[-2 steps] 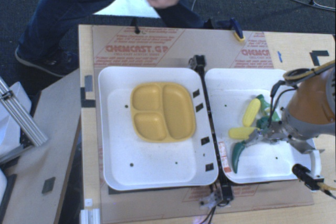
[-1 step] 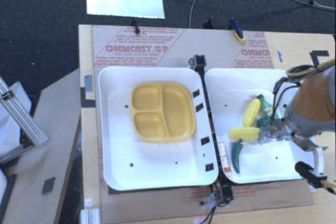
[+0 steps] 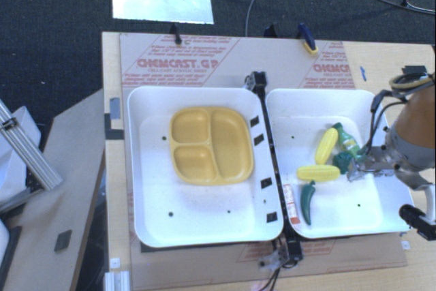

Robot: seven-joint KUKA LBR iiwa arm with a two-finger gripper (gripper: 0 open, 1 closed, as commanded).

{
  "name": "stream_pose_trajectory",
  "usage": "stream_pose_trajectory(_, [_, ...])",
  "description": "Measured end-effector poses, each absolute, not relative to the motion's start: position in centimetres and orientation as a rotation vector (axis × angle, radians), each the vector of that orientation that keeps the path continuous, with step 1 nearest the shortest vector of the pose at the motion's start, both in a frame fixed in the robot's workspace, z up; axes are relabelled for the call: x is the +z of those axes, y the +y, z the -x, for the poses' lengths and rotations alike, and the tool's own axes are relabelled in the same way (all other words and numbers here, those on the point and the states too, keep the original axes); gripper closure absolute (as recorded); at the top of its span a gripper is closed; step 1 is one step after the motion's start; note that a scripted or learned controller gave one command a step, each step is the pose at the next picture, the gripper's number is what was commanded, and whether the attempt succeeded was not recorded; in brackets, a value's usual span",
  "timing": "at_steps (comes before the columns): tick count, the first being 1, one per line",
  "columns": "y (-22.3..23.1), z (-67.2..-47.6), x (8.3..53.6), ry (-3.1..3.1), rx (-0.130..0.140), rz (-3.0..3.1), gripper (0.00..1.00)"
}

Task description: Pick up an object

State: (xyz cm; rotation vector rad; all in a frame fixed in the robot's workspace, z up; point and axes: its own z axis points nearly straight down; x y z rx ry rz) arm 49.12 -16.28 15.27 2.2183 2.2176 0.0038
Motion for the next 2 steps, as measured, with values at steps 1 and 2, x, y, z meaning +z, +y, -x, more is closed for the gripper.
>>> stream_pose_trajectory(1, [-16.6,-49.4,19.6,2.222,0.004,-2.213,1.0])
stream_pose_trajectory(2, [-16.6,-49.6,24.3,2.222,0.005,-2.212,1.0])
